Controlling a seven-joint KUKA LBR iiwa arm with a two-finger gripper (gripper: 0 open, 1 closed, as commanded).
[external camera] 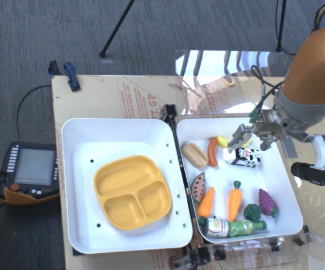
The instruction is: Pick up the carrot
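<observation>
Two orange carrots lie in the right bin. One carrot has a green top and stands nearly upright in the picture. The other carrot leans beside a watermelon slice. My gripper hovers over the bin's far part, above a cow-patterned carton, well up and right of both carrots. Its fingers are spread open with nothing between them.
The right bin also holds a bread roll, a red sausage, a yellow piece, broccoli, a purple fruit and a bottle lying along the near wall. The left bin holds a yellow divided plate.
</observation>
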